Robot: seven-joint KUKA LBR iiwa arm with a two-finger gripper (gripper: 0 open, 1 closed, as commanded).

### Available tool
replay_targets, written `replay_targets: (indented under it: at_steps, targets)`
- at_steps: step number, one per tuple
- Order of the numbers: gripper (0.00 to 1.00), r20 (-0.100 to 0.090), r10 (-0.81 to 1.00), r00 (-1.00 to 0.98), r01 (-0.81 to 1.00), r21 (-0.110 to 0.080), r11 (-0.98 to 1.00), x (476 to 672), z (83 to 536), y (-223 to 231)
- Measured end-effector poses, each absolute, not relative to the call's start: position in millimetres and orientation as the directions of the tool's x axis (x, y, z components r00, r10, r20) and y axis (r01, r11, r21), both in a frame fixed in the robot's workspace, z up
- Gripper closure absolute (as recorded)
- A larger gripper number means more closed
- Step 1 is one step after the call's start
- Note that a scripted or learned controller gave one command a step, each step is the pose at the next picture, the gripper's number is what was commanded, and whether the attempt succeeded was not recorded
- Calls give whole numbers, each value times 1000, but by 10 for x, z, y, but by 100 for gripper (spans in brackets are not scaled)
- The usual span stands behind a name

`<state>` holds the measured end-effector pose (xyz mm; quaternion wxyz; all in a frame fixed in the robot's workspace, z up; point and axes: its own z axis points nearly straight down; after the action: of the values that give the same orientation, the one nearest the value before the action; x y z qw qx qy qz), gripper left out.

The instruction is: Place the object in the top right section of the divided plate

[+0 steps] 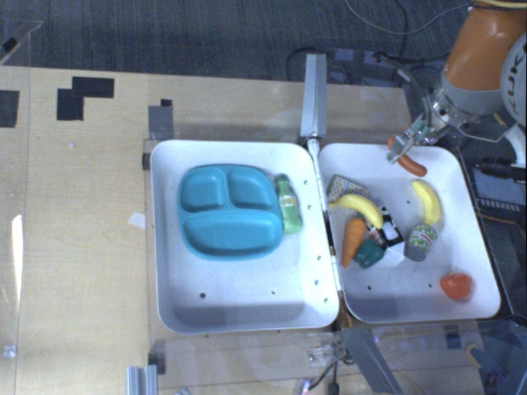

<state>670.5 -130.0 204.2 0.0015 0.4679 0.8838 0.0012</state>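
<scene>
Divided plate (229, 220) sits in the left bin (173, 303), towards its back, with a bottle (287, 205) lying just beside the plate's right edge. Over in the right bin (469, 303), a sausage (411, 164) lies near the back edge with the gripper (409, 142) right over it. One banana (426, 201) is towards the right edge, another banana (361, 207) and a carrot (352, 240) near the left edge, a can (420, 241) mid-bin, a tomato (456, 285) in the front right corner.
</scene>
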Motion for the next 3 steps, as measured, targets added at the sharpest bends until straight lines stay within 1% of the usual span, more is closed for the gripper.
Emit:
replay_targets:
  at_steps: [1, 2, 3]
  targets:
    - [100, 1, 689, -725, 689, 1, 725, 6466, 1819, -717]
    - [100, 0, 423, -906, 423, 2, 906, 6354, 1825, -151]
    - [100, -1, 115, -993, 115, 2, 993, 6265, 1820, 460]
